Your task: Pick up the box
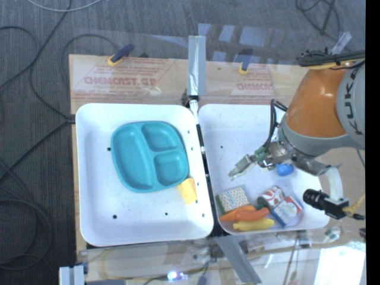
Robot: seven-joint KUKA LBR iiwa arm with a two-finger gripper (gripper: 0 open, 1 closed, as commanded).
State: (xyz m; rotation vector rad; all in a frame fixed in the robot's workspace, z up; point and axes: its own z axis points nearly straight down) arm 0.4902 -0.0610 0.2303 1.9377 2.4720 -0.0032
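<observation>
Camera view, gripper [239, 168] fingers apart, nothing between them, above right bin [237, 123], box [283, 206] near.

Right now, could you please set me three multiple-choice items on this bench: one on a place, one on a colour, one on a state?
1. Where does the box lie?
A. right bin
B. left bin
C. on the floor

2. What colour is the divided tray?
A. red
B. turquoise
C. black

3. How does the gripper stand to the box?
A. clamped on it
B. pressing it flat
C. apart from it, nothing between its fingers

Answers: 1 A, it lies in the right bin beside the carrot. 2 B, plainly turquoise. 3 C, bare white floor separates them.
</observation>
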